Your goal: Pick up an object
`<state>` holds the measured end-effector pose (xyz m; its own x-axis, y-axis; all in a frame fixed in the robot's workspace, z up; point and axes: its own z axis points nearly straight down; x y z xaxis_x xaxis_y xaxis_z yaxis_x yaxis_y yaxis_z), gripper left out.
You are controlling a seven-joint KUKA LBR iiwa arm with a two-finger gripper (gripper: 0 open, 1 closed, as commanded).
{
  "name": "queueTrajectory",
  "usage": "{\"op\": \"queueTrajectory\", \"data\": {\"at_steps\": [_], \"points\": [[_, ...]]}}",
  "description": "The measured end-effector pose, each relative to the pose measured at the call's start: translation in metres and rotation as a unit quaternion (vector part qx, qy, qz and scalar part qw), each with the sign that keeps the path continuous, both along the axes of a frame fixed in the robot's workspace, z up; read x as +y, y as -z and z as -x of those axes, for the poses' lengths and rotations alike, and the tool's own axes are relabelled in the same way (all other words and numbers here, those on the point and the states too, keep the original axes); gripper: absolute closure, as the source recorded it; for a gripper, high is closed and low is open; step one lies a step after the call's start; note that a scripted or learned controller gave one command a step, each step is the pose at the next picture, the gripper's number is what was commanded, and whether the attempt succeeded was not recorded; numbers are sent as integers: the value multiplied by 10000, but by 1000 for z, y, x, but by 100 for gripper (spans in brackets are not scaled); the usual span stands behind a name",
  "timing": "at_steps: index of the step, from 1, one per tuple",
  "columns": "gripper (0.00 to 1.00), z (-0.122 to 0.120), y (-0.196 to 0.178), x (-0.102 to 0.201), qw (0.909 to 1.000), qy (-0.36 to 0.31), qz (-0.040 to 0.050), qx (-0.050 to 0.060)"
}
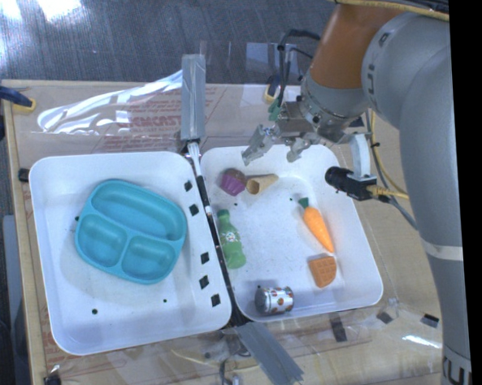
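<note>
- Overhead, from the one slanted camera view, two shallow white bins sit side by side: the left white bin and the right white bin, meeting along a central seam.
- The left bin carries a turquoise plastic divided plate, lying flat with its compartments up; nothing lies in it, so it reads as a bulky thing kept apart from the small graspable items.
- All the small candidates lie loose in the right bin, well spread, which leaves finger room around most of them: a purple-scooped toy ice-cream cone at the far side, a green plastic bottle lying along the left wall, an orange toy carrot with a green tip towards the right, an orange waffle-textured wedge just nearer than it, and a small silver can on its side by the near wall.
- The grey arm with its orange band reaches in from the right, and the two-finger gripper hangs over the far edge of the right bin, fingers spread apart and holding nothing.
- I judge the ice-cream cone, just near and left of the fingertips, the likeliest target; the pick is not yet made.
- The bottle, tight against the wall, looks the hardest to straddle.
</note>
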<state>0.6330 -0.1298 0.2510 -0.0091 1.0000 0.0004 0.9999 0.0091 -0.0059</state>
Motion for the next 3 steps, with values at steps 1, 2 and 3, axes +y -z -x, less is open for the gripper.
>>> {"op": "queueTrajectory", "data": {"at_steps": [1, 2, 3], "points": [[0, 32, 47, -71, 9965, -837, -2, -12], [0, 53, 136, -80, 9953, -973, -6, -8], [0, 73, 21, -81, 9890, -1477, 3, -34]]}}
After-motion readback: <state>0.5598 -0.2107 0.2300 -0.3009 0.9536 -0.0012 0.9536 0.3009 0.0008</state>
